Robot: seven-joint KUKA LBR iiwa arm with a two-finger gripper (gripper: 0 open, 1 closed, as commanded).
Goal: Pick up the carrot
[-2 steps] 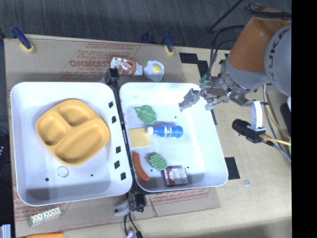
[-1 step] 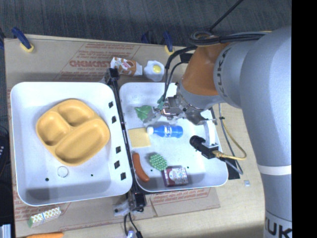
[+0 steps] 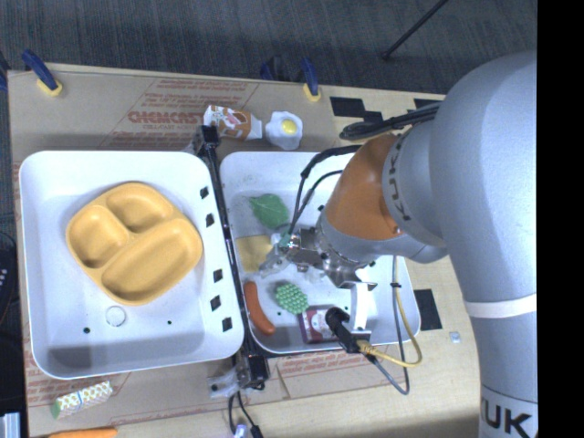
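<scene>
Hand (image 3: 290, 255) fingers blurred, state unclear; orange item (image 3: 82, 432) cut off by bottom edge; arm (image 3: 438, 199) hides right bin (image 3: 239, 167) part.

A single fixed camera looks down at a slant on the two shallow white plastic bins (image 3: 36, 245), the grey arm (image 3: 474, 172) entering from its right.

shallow white plastic bins (image 3: 46, 245) | mustard-yellow three-part plate (image 3: 132, 240) | plain green leaf-shaped piece (image 3: 269, 210) | green round piece with pale dots (image 3: 291, 297) | red-orange sausage-shaped piece (image 3: 259, 311) | dark red packet (image 3: 315, 325) | grey arm with orange band (image 3: 365, 199) | tan cardboard with red print (image 3: 173, 108)
</scene>
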